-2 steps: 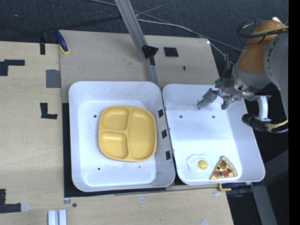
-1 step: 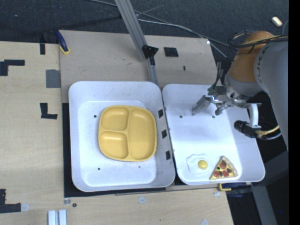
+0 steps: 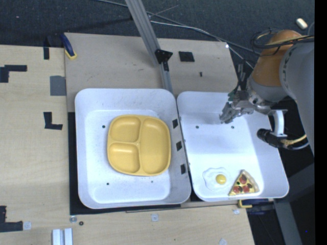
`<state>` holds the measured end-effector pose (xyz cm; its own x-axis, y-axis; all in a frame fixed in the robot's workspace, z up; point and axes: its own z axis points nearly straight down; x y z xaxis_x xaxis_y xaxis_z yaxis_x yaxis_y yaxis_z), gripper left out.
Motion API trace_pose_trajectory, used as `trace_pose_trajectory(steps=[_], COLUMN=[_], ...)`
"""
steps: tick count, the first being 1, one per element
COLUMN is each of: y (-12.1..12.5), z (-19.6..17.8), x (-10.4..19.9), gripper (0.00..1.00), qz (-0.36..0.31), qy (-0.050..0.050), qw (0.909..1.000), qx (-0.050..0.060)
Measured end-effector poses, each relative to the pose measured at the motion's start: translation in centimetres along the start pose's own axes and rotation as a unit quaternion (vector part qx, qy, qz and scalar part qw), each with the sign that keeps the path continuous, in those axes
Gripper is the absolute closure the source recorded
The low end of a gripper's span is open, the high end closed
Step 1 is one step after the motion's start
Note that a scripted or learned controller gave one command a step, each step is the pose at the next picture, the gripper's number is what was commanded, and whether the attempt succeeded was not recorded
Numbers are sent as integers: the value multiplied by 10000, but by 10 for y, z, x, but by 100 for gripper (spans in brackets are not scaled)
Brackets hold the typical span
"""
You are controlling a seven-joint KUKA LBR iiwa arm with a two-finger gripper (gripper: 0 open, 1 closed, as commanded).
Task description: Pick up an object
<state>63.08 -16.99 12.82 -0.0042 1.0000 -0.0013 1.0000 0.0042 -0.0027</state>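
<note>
Where the wooden bench (image 3: 30, 137) meets dark floor, the left bin (image 3: 92, 188) holds a yellow divided plate (image 3: 139, 144); the right bin (image 3: 214, 137) holds a fried egg (image 3: 216, 178) and pizza slice (image 3: 243, 184) near its front edge. The gripper (image 3: 228, 115) hangs above the far end, well apart from them; its opening cannot be told.

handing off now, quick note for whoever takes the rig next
Gripper: over the upper part of the right bin, nothing between its fingers that I can see.
Things: fried egg toy and pizza slice toy lie side by side at the right bin's near edge. Yellow divided plate sits in the left bin.
Done: nothing picked.
Left: descend on one object, grasp, lift.
</note>
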Motion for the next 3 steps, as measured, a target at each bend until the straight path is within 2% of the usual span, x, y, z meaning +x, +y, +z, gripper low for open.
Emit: trace_pose_trajectory(steps=[3], y=[7], z=[-121], x=[-6], gripper=[100], qz=[12], qy=[3], qw=[10000], qx=[-28])
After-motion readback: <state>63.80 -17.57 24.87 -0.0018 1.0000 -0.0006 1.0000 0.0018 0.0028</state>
